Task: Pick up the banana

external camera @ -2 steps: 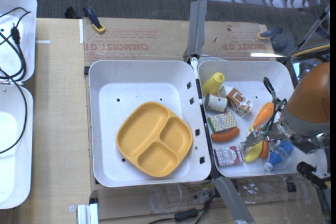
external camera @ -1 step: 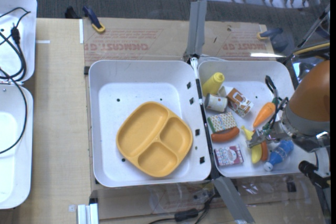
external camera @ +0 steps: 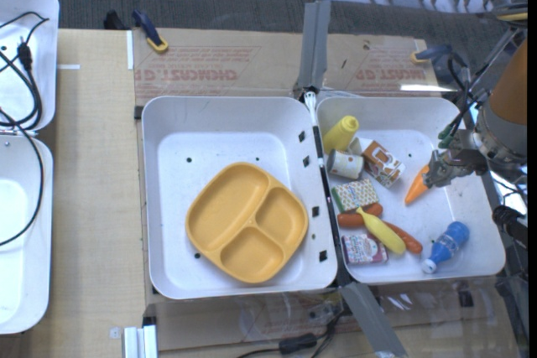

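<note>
The yellow banana (external camera: 382, 231) lies slantwise in the right bin (external camera: 394, 123), near its front left, resting against a red sausage-like toy (external camera: 403, 237). My gripper (external camera: 442, 169) hangs over the right side of that bin, well to the right of and behind the banana. Its dark fingers sit right beside an orange carrot (external camera: 416, 187), which lies just to their left. Nothing can be made out between the fingers.
Also in the right bin are a yellow bottle (external camera: 341, 132), a small can (external camera: 345, 164), an orange-and-white carton (external camera: 383, 163), a patterned packet (external camera: 356, 195), a pink packet (external camera: 363, 248) and a blue bottle (external camera: 445, 245). A yellow divided plate (external camera: 247, 221) lies in the left bin (external camera: 168, 180).
</note>
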### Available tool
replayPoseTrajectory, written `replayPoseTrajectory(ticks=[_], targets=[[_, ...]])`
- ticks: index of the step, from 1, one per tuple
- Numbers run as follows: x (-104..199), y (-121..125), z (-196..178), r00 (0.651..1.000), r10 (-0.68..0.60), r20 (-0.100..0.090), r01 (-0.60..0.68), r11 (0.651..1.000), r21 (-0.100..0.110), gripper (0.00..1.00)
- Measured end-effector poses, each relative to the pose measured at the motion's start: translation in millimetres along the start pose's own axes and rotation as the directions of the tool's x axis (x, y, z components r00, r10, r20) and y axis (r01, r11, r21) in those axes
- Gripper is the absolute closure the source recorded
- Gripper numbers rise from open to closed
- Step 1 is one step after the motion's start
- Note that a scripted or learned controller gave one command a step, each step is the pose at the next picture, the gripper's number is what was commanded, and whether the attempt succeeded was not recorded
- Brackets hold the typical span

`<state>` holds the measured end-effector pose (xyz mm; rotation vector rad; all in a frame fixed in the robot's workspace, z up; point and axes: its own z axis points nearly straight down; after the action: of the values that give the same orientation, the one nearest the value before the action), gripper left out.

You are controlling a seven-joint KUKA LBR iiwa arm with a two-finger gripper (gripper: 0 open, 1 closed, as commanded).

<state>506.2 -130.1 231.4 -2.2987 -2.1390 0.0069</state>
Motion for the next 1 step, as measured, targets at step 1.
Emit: replayPoseTrajectory(ticks=[1], targets=[[0.1, -0.1, 0.2, 1.000, 0.000, 0.000, 0.000, 1.000, 0.000, 0.00]])
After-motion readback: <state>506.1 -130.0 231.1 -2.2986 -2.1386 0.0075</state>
